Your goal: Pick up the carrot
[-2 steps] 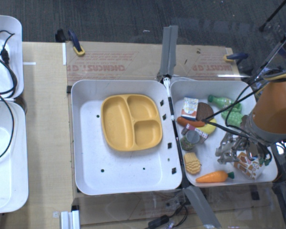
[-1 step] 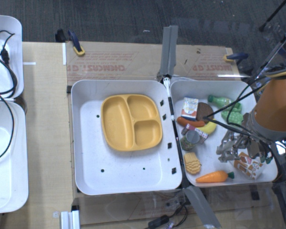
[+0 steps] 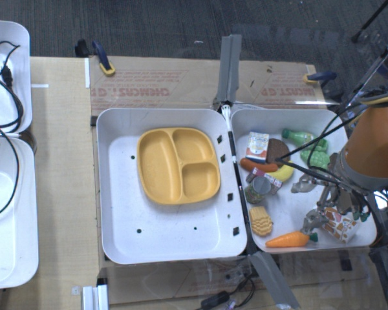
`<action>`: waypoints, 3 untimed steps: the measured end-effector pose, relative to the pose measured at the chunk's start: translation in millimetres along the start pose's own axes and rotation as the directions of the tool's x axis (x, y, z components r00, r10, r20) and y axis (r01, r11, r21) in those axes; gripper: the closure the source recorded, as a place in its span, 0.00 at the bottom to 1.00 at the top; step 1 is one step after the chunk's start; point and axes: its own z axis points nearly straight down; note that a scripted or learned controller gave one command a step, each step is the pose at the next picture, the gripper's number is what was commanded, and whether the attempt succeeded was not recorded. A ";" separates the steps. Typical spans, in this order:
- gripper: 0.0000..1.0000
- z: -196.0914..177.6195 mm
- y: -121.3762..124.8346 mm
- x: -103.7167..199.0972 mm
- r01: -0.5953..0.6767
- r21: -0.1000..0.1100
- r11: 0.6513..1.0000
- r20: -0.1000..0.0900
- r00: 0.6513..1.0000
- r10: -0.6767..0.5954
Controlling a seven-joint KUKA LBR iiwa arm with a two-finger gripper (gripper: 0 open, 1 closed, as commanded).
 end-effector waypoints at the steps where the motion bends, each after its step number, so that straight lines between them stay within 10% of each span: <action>1: 0.00 44.2 17.4 -3.8 0.129 0.008 0.992 0.017 0.991 -0.129; 2: 0.00 45.3 -33.4 -13.6 0.138 0.009 0.990 0.024 0.990 -0.138; 3: 0.00 45.5 -33.3 -13.5 0.138 0.008 0.990 0.024 0.990 -0.138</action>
